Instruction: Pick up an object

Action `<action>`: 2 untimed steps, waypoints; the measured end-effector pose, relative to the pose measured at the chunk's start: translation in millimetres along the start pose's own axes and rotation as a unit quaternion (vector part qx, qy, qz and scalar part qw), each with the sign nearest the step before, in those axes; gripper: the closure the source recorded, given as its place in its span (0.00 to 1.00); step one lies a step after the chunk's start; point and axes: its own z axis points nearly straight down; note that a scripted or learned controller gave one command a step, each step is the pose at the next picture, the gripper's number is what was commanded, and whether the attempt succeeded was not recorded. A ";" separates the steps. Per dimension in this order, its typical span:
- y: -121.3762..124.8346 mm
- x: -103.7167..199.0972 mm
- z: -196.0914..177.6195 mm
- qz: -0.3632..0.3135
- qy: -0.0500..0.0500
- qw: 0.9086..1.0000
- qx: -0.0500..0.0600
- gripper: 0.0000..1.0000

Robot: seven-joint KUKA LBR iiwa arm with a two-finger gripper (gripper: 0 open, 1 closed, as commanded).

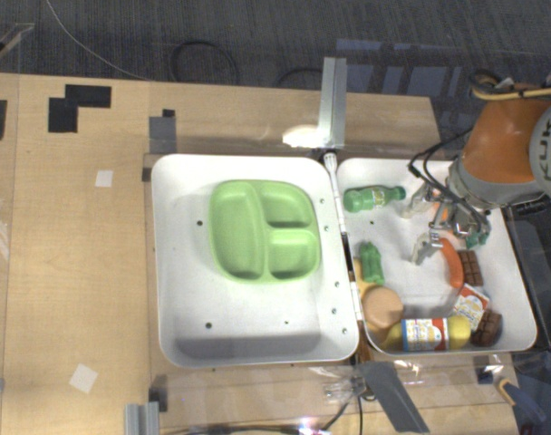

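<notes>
gripper [431,243]: we can't tell its state, low in right bin [398,179]
nearest: orange carrot [452,263]
progress: nothing visibly held; we judge pick undone

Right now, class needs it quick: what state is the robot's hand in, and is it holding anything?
Hand: over the right bin, above the orange carrot-like piece; open or closed cannot be told, nothing seen held.
</notes>
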 end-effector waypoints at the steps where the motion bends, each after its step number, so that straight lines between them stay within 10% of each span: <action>1: 3.9 25.8 -1.0 0.064 -0.001 0.998 0.000 0.00; 2: 13.7 45.4 -1.7 0.082 -0.001 0.997 0.000 0.00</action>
